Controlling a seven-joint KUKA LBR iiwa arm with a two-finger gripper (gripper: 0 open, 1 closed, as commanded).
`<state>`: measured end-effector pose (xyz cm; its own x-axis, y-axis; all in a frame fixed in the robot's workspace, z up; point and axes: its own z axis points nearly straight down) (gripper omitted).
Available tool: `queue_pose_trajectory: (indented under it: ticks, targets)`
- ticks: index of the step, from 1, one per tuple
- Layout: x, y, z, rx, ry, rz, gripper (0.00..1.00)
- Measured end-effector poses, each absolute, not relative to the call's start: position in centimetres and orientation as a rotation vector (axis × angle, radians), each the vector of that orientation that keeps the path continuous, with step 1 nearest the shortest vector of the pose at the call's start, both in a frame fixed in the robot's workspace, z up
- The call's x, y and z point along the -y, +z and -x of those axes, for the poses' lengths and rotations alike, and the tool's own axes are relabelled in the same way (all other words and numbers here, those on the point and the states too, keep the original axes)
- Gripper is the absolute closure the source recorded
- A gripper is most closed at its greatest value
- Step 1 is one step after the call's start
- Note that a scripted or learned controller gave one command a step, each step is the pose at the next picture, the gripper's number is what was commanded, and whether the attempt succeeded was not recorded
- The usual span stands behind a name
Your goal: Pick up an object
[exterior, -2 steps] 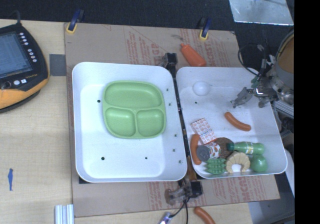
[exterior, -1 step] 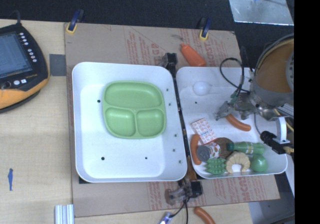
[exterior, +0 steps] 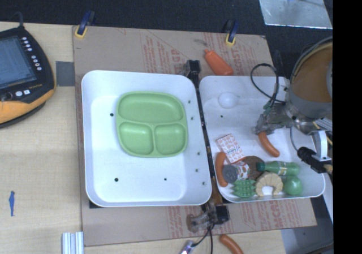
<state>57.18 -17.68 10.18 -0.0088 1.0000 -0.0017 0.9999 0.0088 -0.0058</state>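
Just below pincer [exterior: 264,127], orange sausage [exterior: 268,144]

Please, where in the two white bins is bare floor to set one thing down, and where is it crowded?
Left bin: a bare strip runs around the green plate, widest along the near wall. Right bin: the far part around the white egg is open. Its near end is crowded with toy food.

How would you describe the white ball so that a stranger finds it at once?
Look in the right bin, at its far, mostly bare end. The white ball lies there alone, away from the toy food piled at the near end. It is round, and nearly as white as the bin.
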Motion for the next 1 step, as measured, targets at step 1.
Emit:
queue_pose_trajectory:
  ticks: [1]
  targets:
    - [11.1, 12.16, -65.56, 2.225, 0.001, 2.215, 1.0]
